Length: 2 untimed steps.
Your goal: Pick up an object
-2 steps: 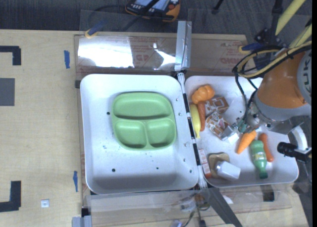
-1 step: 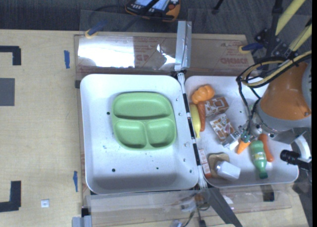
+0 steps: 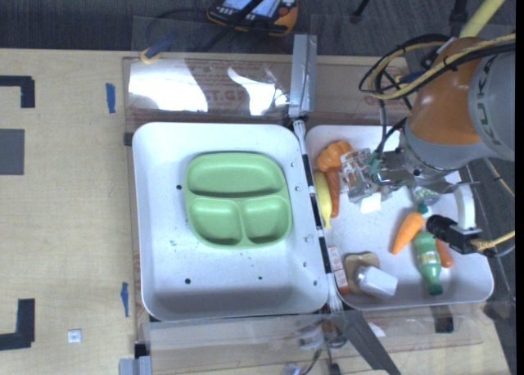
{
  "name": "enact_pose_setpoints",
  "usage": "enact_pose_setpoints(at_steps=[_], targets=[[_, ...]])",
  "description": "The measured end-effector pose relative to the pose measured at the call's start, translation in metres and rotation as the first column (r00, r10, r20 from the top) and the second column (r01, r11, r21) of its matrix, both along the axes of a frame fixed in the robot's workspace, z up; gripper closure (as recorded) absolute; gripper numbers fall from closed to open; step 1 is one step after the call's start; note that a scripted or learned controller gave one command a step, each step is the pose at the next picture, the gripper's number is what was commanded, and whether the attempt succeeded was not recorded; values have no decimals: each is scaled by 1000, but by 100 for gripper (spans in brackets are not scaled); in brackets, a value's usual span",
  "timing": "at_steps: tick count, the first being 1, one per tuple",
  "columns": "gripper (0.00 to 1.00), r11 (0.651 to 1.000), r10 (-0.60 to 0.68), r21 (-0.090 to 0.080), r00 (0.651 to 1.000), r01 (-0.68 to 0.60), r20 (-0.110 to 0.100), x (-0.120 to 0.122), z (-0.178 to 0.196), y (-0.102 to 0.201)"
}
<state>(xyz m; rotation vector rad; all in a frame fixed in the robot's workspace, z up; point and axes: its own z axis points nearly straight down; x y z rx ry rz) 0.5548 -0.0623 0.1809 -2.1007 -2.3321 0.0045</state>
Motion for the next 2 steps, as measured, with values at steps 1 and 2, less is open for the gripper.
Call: enact_pose_setpoints(at_steps=[1,2], targets=[[100,998,59,-1,998,-59,4,-21,93,0],[100,938,346,2,938,-346,1,-67,51,36]])
